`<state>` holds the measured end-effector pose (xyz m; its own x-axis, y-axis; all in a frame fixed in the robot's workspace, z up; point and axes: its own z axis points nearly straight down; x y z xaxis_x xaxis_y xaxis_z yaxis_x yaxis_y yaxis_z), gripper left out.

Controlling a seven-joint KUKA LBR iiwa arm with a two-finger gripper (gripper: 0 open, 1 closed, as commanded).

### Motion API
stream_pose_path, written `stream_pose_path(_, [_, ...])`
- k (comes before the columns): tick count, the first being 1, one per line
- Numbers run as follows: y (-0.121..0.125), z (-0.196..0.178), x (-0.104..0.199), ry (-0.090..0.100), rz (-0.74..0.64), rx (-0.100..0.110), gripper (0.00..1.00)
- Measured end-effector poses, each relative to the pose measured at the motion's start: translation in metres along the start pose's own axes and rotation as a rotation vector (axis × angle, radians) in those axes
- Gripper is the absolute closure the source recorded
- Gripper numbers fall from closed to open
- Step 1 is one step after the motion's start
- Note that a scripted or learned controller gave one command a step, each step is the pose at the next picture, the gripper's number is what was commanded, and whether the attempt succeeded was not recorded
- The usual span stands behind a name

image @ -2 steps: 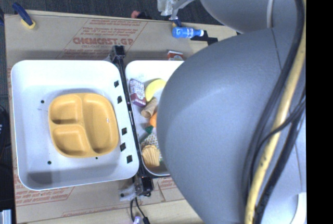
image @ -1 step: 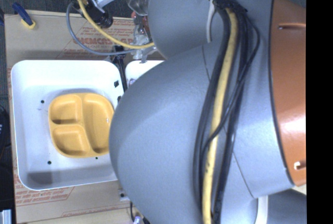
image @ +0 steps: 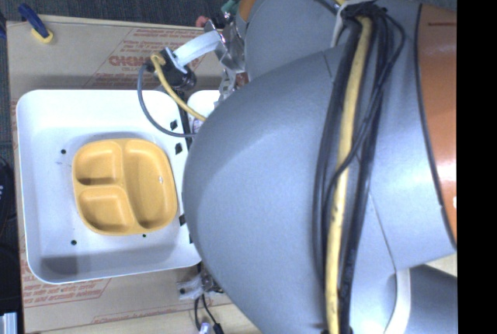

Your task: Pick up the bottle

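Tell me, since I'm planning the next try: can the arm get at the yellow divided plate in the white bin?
Probably yes. The yellow divided plate lies uncovered in the white bin, with nothing on it, and the arm hangs close beside it.

The grey arm (image: pixel 311 169) looms over a yellow tray (image: pixel 123 185) in the white bin (image: pixel 31 169).

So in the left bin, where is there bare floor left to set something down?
In the left bin, bare floor runs between the yellow divided plate and the left wall, plus strips above and below it. The plate's right side is crowded by the arm.
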<state>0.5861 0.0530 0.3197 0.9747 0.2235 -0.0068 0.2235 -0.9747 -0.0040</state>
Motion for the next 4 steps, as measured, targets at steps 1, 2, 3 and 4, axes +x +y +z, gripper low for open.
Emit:
stream_pose_path(1, [-0.003, 0.074, -0.085, 0.000, -0.251, 0.001, 1.00])
stream_pose_path(2, [-0.051, 0.087, -0.101, -0.001, -0.355, 0.001, 1.00])
stream_pose_path(3, [0.001, 0.055, -0.105, 0.001, -0.692, -0.001, 1.00])
stream_pose_path(4, [-0.068, 0.102, -0.097, -0.001, -0.781, 0.000, 1.00])
